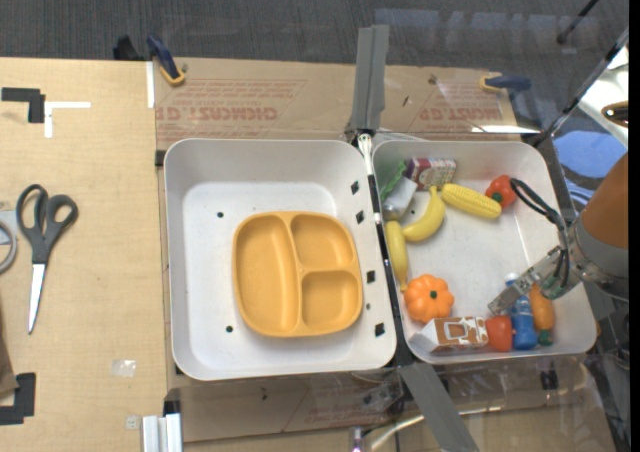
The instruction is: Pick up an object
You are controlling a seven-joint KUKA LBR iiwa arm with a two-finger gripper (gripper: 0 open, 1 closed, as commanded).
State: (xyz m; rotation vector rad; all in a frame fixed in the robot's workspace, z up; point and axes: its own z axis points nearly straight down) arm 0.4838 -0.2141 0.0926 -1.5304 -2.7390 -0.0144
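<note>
Metal fingers of the hand (522, 285) hang low over the lower right corner of the right bin (470, 145), reaching in from the right under the arm's orange band (612, 210). They look slightly parted with nothing between them, so I judge the hand open and empty, though the tips are small and partly lost against the toys. That placement reads as an approach to a grasp: the tips sit just above a crowded cluster, where the task's object is most likely to be chosen.

Directly beneath and beside the tips lie one blue block (523, 328), one small carrot (541, 310) and one red piece (499, 332), all touching or nearly so. Just to their left is one small printed carton (455, 333), and above that one toy pumpkin (428, 297). Farther up the bin are two bananas (427, 220), one ear of corn (470, 201), one red pepper (501, 191) and one small packet (432, 172) at the back wall.

Beyond the divider, the left bin (190, 270) holds one yellow divided plate (297, 273) with three compartments, lying flat. Well apart on the table (80, 340), one pair of scissors (42, 240) lies at the left.
</note>
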